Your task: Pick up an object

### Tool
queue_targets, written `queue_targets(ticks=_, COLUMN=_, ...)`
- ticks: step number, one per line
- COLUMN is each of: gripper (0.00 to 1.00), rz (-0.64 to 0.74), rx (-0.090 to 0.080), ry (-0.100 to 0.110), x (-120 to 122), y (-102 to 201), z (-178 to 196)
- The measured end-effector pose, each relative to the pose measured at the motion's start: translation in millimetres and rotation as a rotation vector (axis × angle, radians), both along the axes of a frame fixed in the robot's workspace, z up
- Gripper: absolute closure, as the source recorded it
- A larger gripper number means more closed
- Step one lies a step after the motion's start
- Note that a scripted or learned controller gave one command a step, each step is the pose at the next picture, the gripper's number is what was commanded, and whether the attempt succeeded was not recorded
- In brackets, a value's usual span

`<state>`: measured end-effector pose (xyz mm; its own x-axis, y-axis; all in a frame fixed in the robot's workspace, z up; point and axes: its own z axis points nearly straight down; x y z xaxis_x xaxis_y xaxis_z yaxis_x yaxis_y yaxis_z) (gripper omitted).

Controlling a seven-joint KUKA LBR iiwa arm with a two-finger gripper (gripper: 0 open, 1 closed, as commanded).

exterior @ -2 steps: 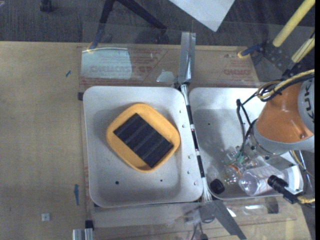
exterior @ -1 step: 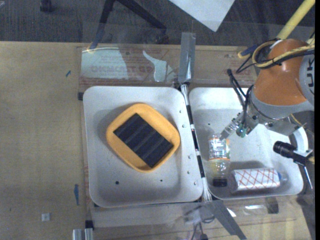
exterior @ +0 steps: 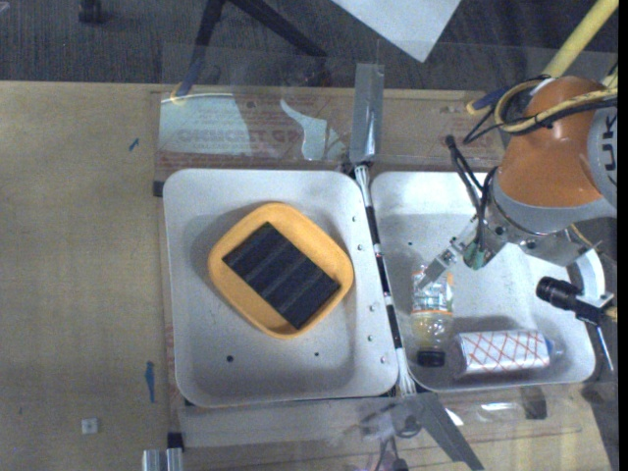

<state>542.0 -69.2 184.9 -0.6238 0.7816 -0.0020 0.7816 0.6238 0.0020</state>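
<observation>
Crowding the right bin's near-left corner, a clear bottle with dark cap lies under the gripper; jaw state unclear. Far half open.

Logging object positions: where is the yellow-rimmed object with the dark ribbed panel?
The yellow-rimmed object with the dark ribbed panel lies in the middle of the left white bin, across the divider from the clear bottle.

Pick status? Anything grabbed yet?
Done: the arm has reached into the right bin. In hand: nothing visibly; the gripper sits just above the small bottle. Left: grasp and lift. The patterned bottle and the yellow object lie untouched.
</observation>
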Motion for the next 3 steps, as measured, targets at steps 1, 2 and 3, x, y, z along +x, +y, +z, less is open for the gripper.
queue_targets(ticks=1, gripper=0.0, rz=0.072, rx=-0.002, ry=-0.011, x=17, y=-46, z=-96)
queue_targets(ticks=2, gripper=1.0, rz=0.069, rx=-0.001, ry=-0.014, x=18, y=-46, z=-84)
queue_targets(ticks=3, gripper=1.0, rz=0.139, rx=-0.001, ry=-0.004, x=79, y=-57, z=-76)
